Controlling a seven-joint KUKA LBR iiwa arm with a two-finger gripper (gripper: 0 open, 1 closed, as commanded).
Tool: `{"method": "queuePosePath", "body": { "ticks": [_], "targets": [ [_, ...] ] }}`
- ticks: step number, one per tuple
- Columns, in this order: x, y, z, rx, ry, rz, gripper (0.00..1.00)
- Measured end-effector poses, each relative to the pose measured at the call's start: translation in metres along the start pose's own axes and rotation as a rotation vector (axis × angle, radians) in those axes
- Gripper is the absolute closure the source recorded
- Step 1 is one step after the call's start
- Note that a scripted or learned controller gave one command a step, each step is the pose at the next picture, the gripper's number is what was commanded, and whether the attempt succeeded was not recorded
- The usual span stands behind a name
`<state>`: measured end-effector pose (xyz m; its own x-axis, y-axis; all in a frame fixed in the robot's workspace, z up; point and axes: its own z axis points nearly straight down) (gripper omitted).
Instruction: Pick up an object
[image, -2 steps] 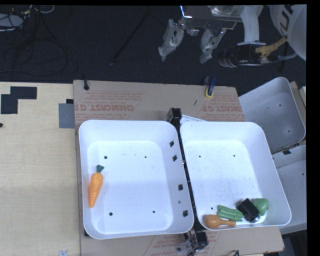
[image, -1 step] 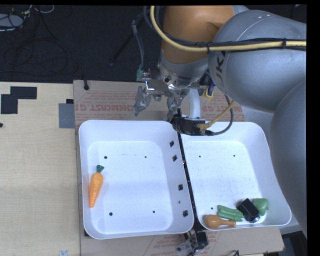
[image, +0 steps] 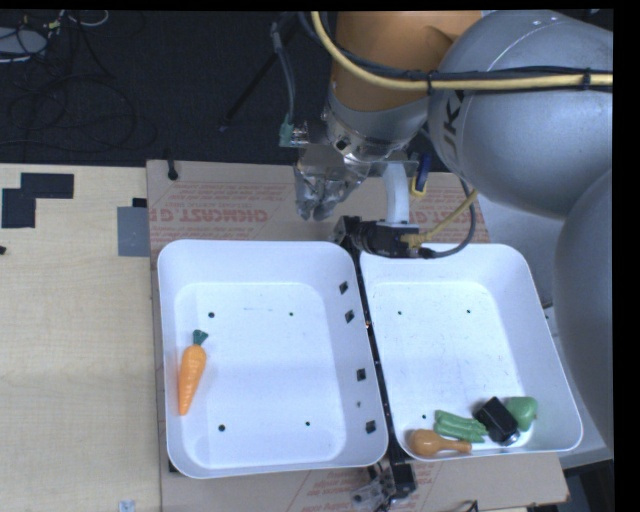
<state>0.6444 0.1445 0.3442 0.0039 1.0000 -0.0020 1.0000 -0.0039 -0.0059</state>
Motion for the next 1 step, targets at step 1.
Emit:
{"method": "queuePosePath", "body": {
  "ticks": [1],
  "targets": [
    [0.1051, -0.002, -0.0597, -0.009, 0.005, -0.013, 1.0]
  ]
}}
